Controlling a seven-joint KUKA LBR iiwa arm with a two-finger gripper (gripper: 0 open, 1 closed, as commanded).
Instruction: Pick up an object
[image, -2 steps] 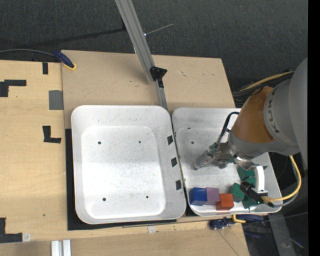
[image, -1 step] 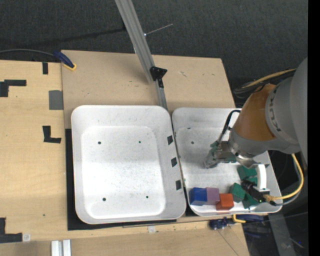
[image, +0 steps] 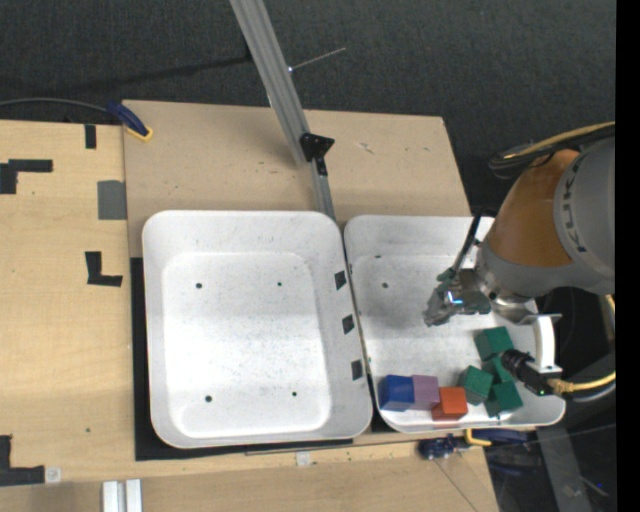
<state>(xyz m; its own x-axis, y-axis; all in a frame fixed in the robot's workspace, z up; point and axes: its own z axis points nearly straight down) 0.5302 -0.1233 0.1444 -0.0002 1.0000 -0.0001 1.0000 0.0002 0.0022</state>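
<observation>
Wooden desk (image: 250, 150) under two white bins side by side, dark floor beyond, a metal pole slanting in from the top. Over bare floor of the right bin (image: 400, 250), the end effector (image: 443, 305), reached in from the right on the grey-and-orange arm (image: 535, 230); whether wide or narrow, cannot tell, and nothing seen held. Outward from there, toward the bin's near edge and right corner, every candidate: green blocks (image: 492, 345) nearest, just beside and a little nearer the camera and to the right, tumbled together along the bin's right wall; farther on, at the near wall, a row of orange block (image: 452, 402), purple block (image: 425, 388) and blue block (image: 397, 391), touching or nearly so. Blocks mostly squat, with no clear long axis at this size. Judged from this: shortest move a small shift toward the near right corner onto the green pile, though crowding against the wall could spoil the grasp; blue block, at the row's open end, looks freer. Left bin (image: 240, 230) well apart, not in play.
</observation>
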